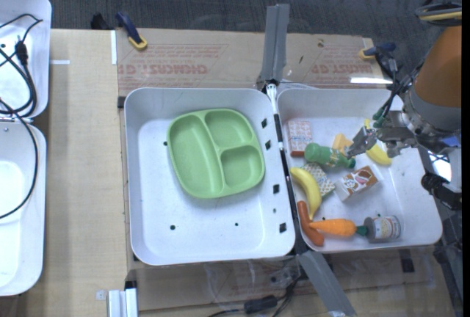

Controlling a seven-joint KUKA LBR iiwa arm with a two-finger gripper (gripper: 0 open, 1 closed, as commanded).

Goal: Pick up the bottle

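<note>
Green bottle [328,155] lies mid-bin, hemmed by banana [308,189] and carton [358,183].

My gripper [361,141] hung over the right bin [418,235], fingers spread, just beside the green bottle [328,155] lying on its side. A banana [308,189], carrot [336,227] and can [382,227] lay nearby; a green plate [215,152] sat in the left bin [147,220].

Two bins sit side by side: the left bin [139,183] holds a plate [215,152], while the right bin [418,224] holds a bottle [328,155] near its middle, a banana [308,189] and carrot [335,227] toward the front, a can [382,228] at the front right
</note>
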